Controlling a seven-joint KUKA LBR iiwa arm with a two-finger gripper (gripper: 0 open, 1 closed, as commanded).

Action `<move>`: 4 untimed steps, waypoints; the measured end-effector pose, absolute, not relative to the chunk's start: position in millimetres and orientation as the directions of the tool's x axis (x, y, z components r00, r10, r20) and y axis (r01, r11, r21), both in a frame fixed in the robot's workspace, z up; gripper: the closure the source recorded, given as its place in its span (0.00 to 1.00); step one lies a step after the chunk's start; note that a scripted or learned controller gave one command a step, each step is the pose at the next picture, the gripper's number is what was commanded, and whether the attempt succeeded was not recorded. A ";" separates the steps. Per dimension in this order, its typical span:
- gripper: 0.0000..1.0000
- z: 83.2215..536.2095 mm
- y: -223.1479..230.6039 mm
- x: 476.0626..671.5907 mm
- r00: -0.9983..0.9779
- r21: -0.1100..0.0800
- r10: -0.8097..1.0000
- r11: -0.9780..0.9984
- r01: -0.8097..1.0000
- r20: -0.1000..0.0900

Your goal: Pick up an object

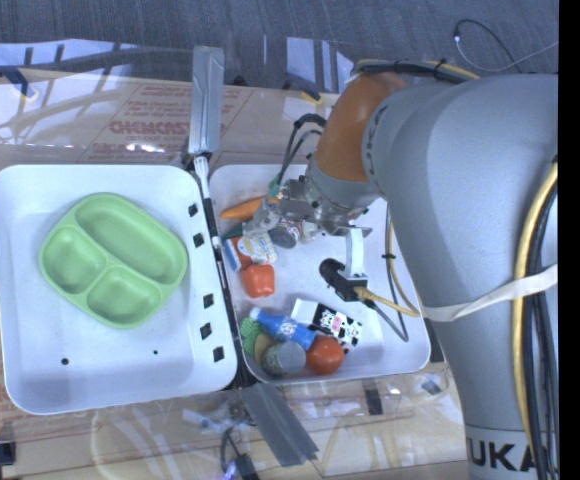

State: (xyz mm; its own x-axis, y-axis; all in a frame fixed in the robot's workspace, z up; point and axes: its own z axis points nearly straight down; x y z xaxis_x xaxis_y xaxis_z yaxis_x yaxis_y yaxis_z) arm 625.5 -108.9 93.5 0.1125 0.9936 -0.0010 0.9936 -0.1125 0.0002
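Jaws unreadable, the gripper (288,218) sits low in the right bin (402,360) among crowded toys: a carrot (240,209), red block (259,280), blue bottle (280,324), while the left bin (30,373) holds a green plate (113,258).

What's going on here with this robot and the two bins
A grey arm reaches from the right into the right bin, which holds a pile of small toys. Its gripper is low over the pile's upper end, near an orange carrot and an orange block. Nothing can be seen held between its fingers, so no pick shows yet. The left bin holds a green divided plate, untouched.
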 end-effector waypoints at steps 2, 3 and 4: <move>1.00 221.5 -65.9 645.3 0.009 -0.004 1.000 -0.009 1.000 0.000; 0.00 219.5 -65.8 644.5 0.009 -0.007 1.000 -0.009 1.000 0.000; 0.00 138.0 -92.4 639.6 0.101 -0.013 0.995 -0.101 0.995 -0.001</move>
